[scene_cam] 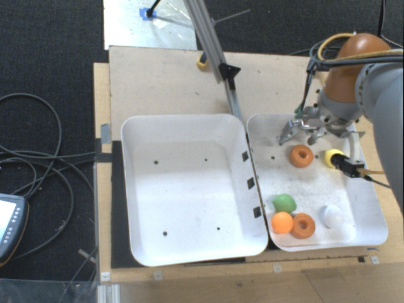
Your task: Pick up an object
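The right bin (265, 131) holds several small things. An orange ring (301, 156) lies near its back. A green lump (284, 202), an orange ball (281, 222), a second orange ring (303, 225) and a white ball (331, 216) sit near the front. My gripper (300, 136) hangs at the back of this bin, just behind and above the first orange ring. Its fingers (287, 133) are spread open with nothing between them.
The left bin (132, 169) sits beside the right one, sharing a raised rim (251, 175). A slanted metal pole (214, 49) crosses the bench behind the bins. Cables and a pendant lie on the floor at the left.
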You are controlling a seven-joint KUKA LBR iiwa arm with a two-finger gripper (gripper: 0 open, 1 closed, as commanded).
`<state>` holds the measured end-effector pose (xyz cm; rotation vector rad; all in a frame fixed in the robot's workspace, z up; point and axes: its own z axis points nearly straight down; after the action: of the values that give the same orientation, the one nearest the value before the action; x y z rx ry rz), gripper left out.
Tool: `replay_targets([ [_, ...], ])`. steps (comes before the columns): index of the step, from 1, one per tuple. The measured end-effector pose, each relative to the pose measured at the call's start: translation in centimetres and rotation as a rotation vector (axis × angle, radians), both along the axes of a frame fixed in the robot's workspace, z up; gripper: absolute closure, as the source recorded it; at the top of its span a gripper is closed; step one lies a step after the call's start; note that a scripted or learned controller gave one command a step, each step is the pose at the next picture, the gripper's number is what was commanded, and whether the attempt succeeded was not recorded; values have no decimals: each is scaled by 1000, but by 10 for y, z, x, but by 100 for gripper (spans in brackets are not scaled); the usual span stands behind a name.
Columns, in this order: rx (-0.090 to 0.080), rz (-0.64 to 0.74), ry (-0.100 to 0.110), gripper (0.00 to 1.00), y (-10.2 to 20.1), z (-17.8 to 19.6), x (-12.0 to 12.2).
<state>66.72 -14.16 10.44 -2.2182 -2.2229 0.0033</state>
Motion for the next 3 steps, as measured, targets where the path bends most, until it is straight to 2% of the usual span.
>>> replay_targets([
  [1, -1, 2, -3, 0, 0, -13, 1],
  [2, -1, 4, -8, 100, 0, -1, 2],
  [3, -1, 4, -10, 100, 3, 50, 13],
])
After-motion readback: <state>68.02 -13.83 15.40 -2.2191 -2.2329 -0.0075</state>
